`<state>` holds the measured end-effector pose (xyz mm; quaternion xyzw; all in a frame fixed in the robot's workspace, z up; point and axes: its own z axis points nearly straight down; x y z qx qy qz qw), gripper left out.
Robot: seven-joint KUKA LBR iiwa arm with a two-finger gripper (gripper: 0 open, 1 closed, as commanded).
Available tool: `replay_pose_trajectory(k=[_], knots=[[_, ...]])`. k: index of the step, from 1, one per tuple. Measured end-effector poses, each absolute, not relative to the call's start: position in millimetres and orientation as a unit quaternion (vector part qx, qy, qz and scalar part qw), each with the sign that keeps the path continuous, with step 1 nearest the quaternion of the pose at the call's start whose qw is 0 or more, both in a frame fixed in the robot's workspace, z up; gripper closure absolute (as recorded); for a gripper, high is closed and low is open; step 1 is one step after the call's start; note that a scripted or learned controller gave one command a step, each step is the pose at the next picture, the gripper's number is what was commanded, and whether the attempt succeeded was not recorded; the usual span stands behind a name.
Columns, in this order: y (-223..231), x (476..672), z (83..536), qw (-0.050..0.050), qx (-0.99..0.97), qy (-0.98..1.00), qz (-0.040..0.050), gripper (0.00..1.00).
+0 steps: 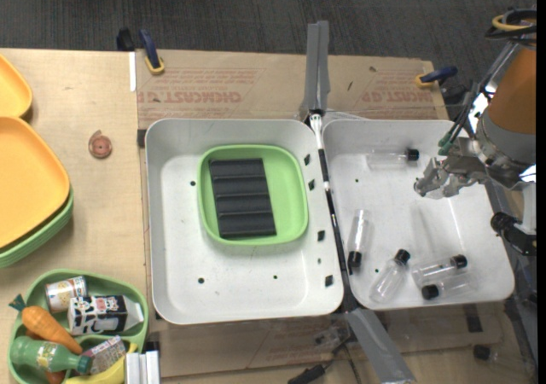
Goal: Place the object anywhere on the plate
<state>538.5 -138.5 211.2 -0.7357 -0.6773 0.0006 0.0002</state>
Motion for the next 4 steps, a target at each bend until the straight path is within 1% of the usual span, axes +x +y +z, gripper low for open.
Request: replay_pose_trajectory(k=[1,2,3,4], knots=[[-138.6,538.4,211.1,0.0,-0.736,-0.677,0.0007,0.0],[-94.6,502.2,217.8,0.002,-0.836,-0.549,0.0019,0.0],[-56.2,477.2,233.7,0.001,-0.872,-0.49,0.0024,0.0],[-61.6,476.8,229.8,0.0,-0.961,-0.276,0.0034,0.0]])
